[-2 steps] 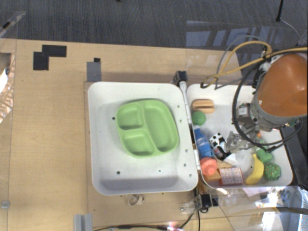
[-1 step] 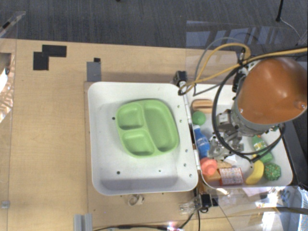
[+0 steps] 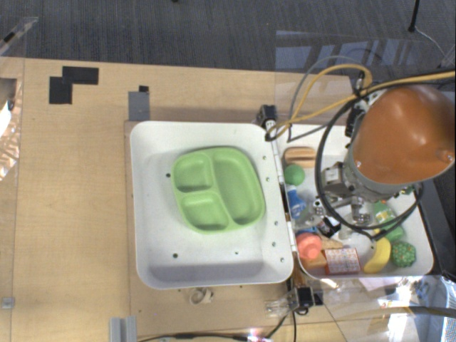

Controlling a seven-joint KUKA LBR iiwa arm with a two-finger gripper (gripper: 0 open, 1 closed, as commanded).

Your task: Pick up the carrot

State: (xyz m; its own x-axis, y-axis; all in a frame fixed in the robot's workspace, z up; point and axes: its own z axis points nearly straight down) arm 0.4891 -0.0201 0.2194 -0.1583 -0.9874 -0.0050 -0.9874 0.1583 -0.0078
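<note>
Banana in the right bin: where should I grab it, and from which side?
Probably its middle, from straight above. The banana lies flat, long and narrow, so fingers can close across its width. The pink box and green fruit flank it closely, so a sideways approach looks blocked.

My arm [image 3: 402, 137] shows a broad, rounded orange band on top, with grey metal housing beneath it. Yellow and black cables [image 3: 324, 95] loop away from my wrist toward the bench's edge. Thin black wires curl around my silvery gripper [image 3: 349, 201] assembly below.
</note>
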